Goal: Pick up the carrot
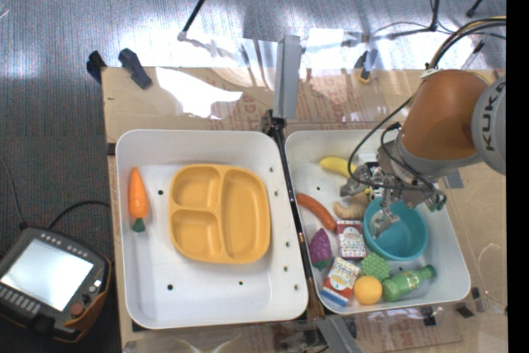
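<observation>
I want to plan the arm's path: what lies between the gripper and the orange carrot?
In the camera view, between the gripper and the orange carrot lie a reddish sausage, the bins' divider and a yellow three-compartment plastic plate.

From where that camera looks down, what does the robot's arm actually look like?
The arm is grey with a broad, rounded orange band above the wrist and dark lettering on its grey casing. Thin black and yellow cables loop around it. At its end sits a small metallic gripper of grey and silver parts.

The carrot point(137, 198) lies left of the yellow tray point(221, 213); the end effector point(382, 221) seemingly hovers over the teal bowl point(405, 237).
</observation>
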### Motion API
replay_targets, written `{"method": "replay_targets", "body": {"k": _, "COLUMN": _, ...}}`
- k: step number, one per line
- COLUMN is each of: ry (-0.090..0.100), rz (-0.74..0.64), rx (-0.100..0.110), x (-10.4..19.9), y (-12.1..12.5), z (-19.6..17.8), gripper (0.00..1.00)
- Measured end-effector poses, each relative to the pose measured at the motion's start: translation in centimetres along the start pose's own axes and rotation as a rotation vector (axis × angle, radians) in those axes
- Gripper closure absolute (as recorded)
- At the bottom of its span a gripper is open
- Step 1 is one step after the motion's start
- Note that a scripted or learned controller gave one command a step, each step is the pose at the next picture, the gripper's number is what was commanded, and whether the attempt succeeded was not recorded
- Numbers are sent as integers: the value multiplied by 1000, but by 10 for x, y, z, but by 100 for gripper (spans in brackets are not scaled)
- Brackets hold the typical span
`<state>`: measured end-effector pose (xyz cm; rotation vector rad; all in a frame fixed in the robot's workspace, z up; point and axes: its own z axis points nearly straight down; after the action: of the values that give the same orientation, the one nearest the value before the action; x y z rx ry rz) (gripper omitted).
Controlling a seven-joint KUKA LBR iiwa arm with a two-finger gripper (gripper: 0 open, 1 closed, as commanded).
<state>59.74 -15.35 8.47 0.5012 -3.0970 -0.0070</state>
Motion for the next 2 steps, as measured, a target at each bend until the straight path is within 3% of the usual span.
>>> {"method": "replay_targets", "body": {"k": 1, "ry": -12, "rz": -8, "rx": 7, "x": -6, "y": 0, "z": -17, "gripper": 100}}
{"method": "replay_targets", "body": {"k": 2, "ry": -10, "rz": -9, "rx": 6, "x": -5, "y": 1, "z": -15, "gripper": 0}}
